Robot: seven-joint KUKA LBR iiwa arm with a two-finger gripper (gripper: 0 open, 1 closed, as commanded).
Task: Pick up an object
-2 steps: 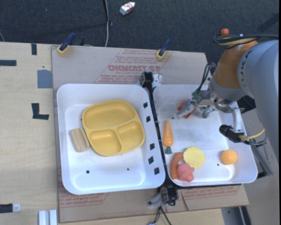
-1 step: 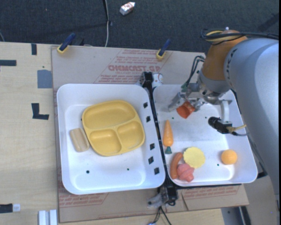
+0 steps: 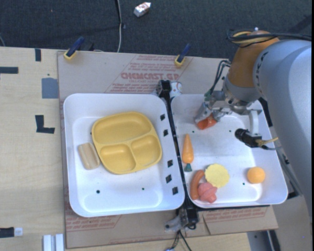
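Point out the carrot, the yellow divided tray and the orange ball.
carrot [image 3: 187,149]: camera view, middle of its orange body, right bin.
yellow divided tray [image 3: 126,141]: camera view, ridge between its compartments, left bin.
orange ball [image 3: 256,175]: camera view, centre of the ball, right bin.

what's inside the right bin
Inside the right bin: a carrot, a yellow round piece overlapping a sausage and a pink piece, an orange ball, and a red-orange item under the tool. The arm covers the bin's far right corner.
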